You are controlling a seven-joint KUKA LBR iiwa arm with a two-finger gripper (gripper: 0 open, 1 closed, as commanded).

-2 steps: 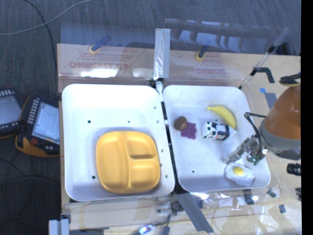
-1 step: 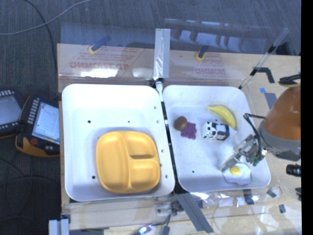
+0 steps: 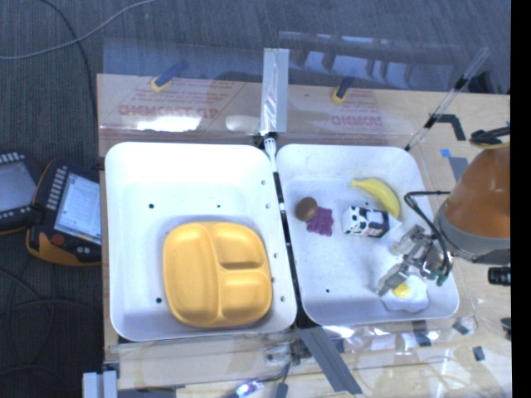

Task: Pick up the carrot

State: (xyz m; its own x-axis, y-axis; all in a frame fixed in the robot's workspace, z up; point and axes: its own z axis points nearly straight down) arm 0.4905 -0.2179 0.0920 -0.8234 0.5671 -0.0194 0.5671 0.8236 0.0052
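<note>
Pincer (image 3: pixel 398 275) is low in the right bin (image 3: pixel 332 301), at the corner nearest the camera on the arm's side. I cannot tell whether it is apart or together: the metal parts blur into each other from this angle.

Carrot: I can't make one out. Nothing in either bin reads as a carrot, so I have no position, look, pointing direction or long axis to report. The only orange near the pincer is the band on the arm (image 3: pixel 489 193), just behind it.

What I can place from the pincer:
- white-and-yellow fried-egg toy (image 3: pixel 408 294), right under it, touching or nearly so
- black-and-white cow toy (image 3: pixel 367 221), near, up-view and slightly left
- banana (image 3: pixel 377 193), beyond the cow toy, curved, lying across the bin
- purple grape bunch (image 3: pixel 320 221), to the left, with a brown round piece (image 3: pixel 306 207) touching its far side
- yellow divided plate (image 3: pixel 217 272), well apart to the left, in the left bin (image 3: pixel 133 214)

Both bins sit side by side on the surface (image 3: pixel 465 110).
</note>
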